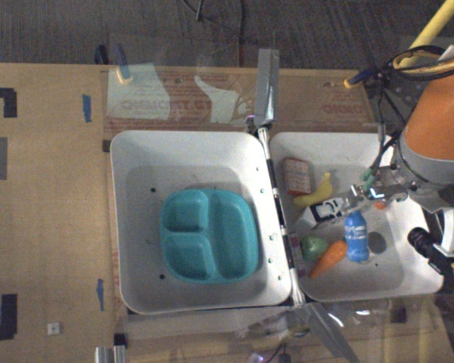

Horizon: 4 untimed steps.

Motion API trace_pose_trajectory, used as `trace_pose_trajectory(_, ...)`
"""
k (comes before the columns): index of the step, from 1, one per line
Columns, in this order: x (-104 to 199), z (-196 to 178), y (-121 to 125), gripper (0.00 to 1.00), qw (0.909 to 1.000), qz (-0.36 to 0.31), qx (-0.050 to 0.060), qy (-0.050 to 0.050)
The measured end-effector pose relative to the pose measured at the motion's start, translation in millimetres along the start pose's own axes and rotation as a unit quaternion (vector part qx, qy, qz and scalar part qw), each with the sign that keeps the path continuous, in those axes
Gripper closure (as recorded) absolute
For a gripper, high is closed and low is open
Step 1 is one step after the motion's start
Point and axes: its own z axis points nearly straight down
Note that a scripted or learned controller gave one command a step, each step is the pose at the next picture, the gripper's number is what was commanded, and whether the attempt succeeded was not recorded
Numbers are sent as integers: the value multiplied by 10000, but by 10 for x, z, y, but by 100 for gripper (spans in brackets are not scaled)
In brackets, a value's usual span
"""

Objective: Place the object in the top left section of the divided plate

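Teal divided plate [209, 234] sits in the left bin [136, 165], two small sections on its left side, one long section on the right. Top left section is bare. Right bin [393, 278] holds the clutter: blue bottle [356, 237], orange carrot [328, 258], green pepper-like piece [313, 246], yellow banana [315, 195], reddish packet [296, 175], a black-and-white item [327, 209].

The task doesn't name which object to move; all candidates are in the right bin, none on the plate. Arm [431, 138] hangs over the right bin's upper right; pincer [372, 193] sits low just above the bottle cap, near the black-and-white item. Whether the pincer is apart or together I cannot tell, too small and blurred. Nothing visibly clamped.

Judged step: the pick, probably the bottle. To do it well:
- centre over the bottle's body, not the cap, fingers across its narrow width
- the bottle lies touching or just beside the carrot, so come straight down to avoid nudging the carrot or dragging it along
- lift clear of the middle divider between the bins before crossing left
- release low over the top left section; it's small and a bottle could roll over the ridge into the lower one
- align the bottle's long axis with the section if it fits

Risk: slipping on smooth plastic, or a double grab with the carrot.
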Motion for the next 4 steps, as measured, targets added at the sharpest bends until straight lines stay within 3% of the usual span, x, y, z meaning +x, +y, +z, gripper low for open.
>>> trace_pose_trajectory(1, 508, -881, -159, 100, 9928, 1194, -4, -10)
trace_pose_trajectory(2, 1119, 274, -73, 100, 9984, 564, 5, -3)
trace_pose_trajectory(3, 2051, 185, 71, 100, 9991, 436, -3, -8)
trace_pose_trajectory(4, 2522, 282, 149, 100, 9998, -213, -4, -10)
